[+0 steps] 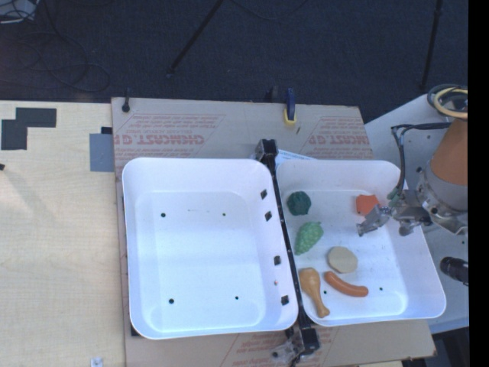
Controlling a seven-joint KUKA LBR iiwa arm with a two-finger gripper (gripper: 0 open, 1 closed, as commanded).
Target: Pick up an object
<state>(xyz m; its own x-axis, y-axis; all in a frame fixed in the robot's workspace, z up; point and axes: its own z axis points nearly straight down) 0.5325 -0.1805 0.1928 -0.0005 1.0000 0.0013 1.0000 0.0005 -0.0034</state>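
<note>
We are working over the right bin (416, 300), which is holding every candidate. Our hand (372, 225) is hovering near its right wall, just beside the orange block (366, 203); we cannot tell its finger spacing. To grasp well, we are advising a centred descent over the block, staying apart from the wall and the tan disc (342, 260).

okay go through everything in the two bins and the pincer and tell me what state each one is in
pincer: over the right bin, beside the orange-red piece, gripping nothing
orange-red piece: loose
dark green broccoli: loose
light green vegetable: lying flat
beige round: lying flat
sausage: lying flat
drumstick: lying flat
</note>
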